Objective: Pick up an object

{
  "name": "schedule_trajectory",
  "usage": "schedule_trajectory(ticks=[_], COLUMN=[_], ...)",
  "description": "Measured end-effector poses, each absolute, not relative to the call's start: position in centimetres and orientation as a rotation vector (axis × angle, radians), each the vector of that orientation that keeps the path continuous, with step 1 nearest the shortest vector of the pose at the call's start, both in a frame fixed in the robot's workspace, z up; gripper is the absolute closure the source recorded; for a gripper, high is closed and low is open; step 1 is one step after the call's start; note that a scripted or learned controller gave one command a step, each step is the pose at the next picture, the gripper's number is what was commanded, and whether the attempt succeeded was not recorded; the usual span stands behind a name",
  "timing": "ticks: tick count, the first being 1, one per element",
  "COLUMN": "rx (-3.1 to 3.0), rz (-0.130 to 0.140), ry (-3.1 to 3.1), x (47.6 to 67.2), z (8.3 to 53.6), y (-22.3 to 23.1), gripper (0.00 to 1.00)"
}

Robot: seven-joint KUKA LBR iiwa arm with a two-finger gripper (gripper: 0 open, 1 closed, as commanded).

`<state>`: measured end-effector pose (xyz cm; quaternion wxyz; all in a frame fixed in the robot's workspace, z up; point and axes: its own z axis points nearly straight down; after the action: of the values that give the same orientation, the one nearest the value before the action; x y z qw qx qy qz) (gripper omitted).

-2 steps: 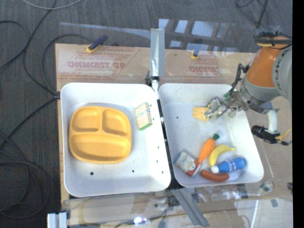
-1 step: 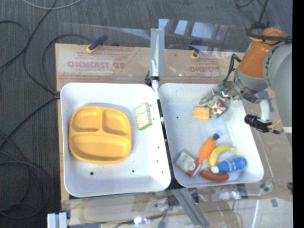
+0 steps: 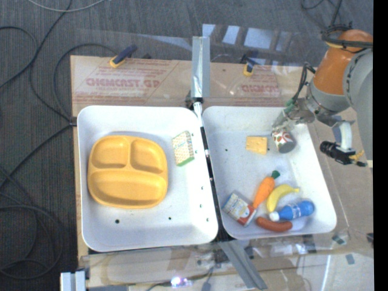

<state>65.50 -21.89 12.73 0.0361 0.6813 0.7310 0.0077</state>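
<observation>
a brown surface [image 3: 121, 83] on dark carpet carries two white bins. the left bin [image 3: 97, 229] holds one yellow divided tray [image 3: 127, 171] and one small patterned packet [image 3: 182, 148]. the right bin [image 3: 321, 205] holds a yellow cracker [image 3: 257, 145], carrot [image 3: 264, 190], banana [image 3: 281, 195], blue bottle [image 3: 295, 211], sausage [image 3: 273, 225] and small carton [image 3: 237, 207], clustered near its front. the tool [image 3: 284, 131] sits over a silvery object [image 3: 283, 140] at the bin's right wall; its grip cannot be made out

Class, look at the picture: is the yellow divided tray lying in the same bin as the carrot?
No: the yellow divided tray lies in the left bin, while the carrot lies in the right bin.
</observation>
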Motion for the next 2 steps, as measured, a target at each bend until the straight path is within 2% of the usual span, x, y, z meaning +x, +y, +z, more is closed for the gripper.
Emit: schedule_trajectory(ticks=[1,2], rx=[2.09,2.099], rz=[0.027,0.028], ry=[2.254,2.29], x=[65.6,63.2], z=[12.7,11.2], y=[-21.5,-21.5], gripper=[0.0,0.0])
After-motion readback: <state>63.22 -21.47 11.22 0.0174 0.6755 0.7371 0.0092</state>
